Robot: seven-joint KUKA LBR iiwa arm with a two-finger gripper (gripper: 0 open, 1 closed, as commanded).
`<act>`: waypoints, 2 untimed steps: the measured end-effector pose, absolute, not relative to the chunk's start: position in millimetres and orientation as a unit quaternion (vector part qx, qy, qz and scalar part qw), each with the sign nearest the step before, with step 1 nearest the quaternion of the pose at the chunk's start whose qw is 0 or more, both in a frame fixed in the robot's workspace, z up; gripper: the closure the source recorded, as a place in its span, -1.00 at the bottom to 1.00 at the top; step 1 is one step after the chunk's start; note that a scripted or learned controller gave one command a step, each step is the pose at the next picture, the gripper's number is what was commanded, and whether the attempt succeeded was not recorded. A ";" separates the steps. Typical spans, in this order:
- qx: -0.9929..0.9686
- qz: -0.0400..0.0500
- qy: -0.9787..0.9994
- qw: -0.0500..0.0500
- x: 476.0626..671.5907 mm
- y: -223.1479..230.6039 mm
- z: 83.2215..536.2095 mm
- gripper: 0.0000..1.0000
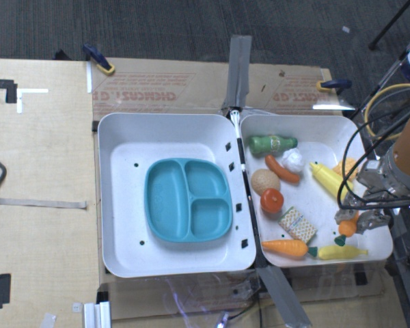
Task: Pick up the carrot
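The gripper (355,221) is hovering right of the carrot (285,249); finger state indeterminable, and the approach requires moving left.

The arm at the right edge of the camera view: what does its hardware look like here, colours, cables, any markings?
A blurred orange band shows near the frame edge. Below it sits a grey metal wrist and gripper, made of blocky silver parts. Black cables loop around the wrist, with a yellow cable arching above. No markings can be read.
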State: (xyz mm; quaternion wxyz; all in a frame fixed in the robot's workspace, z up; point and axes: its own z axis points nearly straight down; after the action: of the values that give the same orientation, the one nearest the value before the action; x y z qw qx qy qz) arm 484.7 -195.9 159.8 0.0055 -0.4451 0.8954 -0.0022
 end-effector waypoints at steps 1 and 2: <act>-0.446 -0.004 0.895 0.008 487.9 -194.8 169.6 1.00; -0.311 0.000 0.950 0.002 489.8 -186.6 166.9 1.00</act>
State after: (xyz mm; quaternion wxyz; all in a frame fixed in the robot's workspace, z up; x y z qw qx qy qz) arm 489.8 -186.6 166.9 0.0018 -0.3112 0.9503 0.0001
